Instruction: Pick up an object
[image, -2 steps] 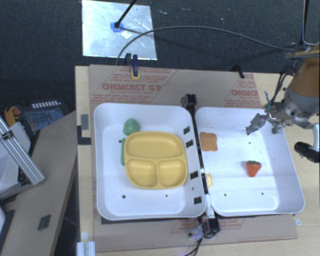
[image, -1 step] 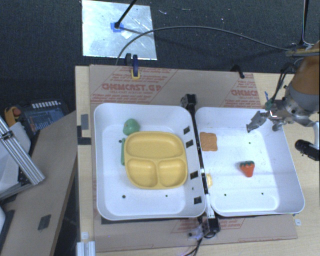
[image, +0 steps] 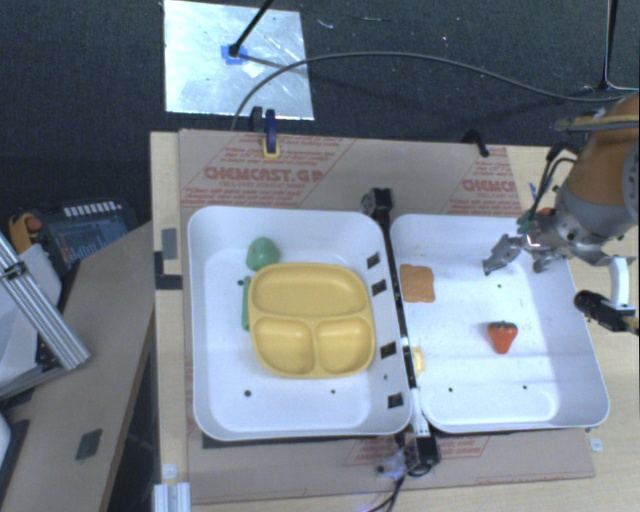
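Camera view: gripper, opening unclear, hangs over the right bin; cardboard-covered surface lies beneath, dark carpet beyond.

A robotics lab — bench with white bins, trailing cables.

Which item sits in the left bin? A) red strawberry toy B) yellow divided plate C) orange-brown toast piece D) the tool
B: the yellow divided plate lies in the left bin, while the strawberry toy and the toast piece lie in the right bin, with the tool above it.
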